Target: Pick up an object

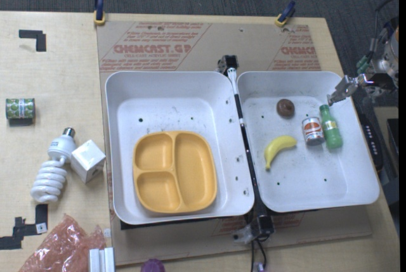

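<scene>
Nearby, the pincer (pixel 337 92), grip unclear, hovers beside a green bottle (pixel 330 128).

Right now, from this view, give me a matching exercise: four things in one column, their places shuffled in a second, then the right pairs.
Things:
1. banana
2. yellow divided plate
3. spiral light bulb
4. green bottle

Places:
A. in the left bin
B. on the bench, left of both bins
C. right bin, beside the small can
D. right bin, near its middle

Pairs: 1-D, 2-A, 3-B, 4-C
</scene>
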Tool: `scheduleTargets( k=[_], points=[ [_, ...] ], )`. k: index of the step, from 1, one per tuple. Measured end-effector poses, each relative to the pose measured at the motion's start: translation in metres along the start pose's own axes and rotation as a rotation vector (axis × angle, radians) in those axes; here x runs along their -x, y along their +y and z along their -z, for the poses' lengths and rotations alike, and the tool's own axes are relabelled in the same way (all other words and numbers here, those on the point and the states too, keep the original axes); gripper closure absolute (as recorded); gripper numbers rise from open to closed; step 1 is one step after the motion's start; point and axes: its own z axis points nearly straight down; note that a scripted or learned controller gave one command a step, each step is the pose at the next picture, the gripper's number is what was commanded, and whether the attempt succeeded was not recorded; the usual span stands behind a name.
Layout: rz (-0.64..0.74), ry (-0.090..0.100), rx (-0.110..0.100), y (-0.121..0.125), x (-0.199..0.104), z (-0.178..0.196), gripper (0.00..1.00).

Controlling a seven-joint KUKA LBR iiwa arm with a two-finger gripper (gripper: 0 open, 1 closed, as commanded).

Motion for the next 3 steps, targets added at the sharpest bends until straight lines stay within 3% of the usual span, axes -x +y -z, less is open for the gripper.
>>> scheduleTargets(
  k=[1, 2, 3],
  points=[
    [0.002, 0.0, 0.0, 0.044, 0.001, -0.154, 0.0],
    [0.005, -0.001, 0.001, 0.045, 0.001, -0.144, 1.0],
    [0.001, 0.0, 0.001, 0.058, -0.054, -0.035, 1.0]
  ],
)
